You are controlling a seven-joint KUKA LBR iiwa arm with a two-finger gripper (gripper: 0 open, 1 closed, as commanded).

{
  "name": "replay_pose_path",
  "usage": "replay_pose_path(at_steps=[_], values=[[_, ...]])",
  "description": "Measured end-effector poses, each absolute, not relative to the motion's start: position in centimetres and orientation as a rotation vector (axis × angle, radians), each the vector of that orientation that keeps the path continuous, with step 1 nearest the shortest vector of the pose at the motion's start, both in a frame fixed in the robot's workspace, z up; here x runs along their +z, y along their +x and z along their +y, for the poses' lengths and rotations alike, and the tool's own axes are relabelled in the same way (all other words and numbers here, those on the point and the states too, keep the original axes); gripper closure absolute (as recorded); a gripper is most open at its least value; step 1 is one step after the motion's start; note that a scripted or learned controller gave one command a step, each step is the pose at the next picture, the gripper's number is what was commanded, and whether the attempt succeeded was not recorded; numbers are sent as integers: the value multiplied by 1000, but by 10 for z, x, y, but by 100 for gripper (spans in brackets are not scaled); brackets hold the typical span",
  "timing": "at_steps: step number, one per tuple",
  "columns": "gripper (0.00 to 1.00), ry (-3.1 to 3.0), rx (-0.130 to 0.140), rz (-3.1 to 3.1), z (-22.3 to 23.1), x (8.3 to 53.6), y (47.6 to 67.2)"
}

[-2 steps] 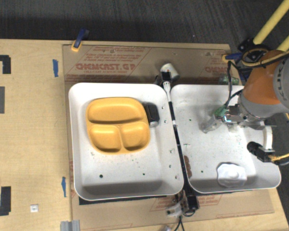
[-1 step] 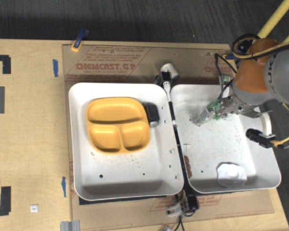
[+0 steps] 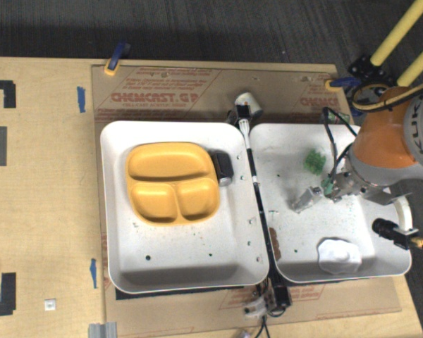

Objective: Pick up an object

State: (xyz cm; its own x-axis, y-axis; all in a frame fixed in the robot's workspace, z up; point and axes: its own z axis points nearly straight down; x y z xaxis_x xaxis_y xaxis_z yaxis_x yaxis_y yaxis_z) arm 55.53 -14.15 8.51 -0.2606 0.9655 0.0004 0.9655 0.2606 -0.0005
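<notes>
Clutter sits split between two white bins: a yellow divided tray [image 3: 173, 181] and a small black item [image 3: 222, 167] in the left bin [image 3: 120, 252], loose pieces in the right bin [image 3: 296, 266], the side I reach from. My gripper [image 3: 317, 193] is low over the right bin's middle, wrist angled left, orange band [image 3: 384, 143] above. A small green object [image 3: 314, 162] lies just beside me, a white lump [image 3: 338, 253] near the front wall. Whether my jaws are spread or closed, I cannot tell.

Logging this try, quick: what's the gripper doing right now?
Gripper: low in the right bin, open or shut cannot be told.
</notes>
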Motion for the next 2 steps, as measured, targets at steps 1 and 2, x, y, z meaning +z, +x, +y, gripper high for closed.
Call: replay_pose_path(at_steps=[1, 2], values=[[0, -1954, -2, -2464, -145, 85, 603], [0, -1947, -3, -2470, -134, 85, 658]])
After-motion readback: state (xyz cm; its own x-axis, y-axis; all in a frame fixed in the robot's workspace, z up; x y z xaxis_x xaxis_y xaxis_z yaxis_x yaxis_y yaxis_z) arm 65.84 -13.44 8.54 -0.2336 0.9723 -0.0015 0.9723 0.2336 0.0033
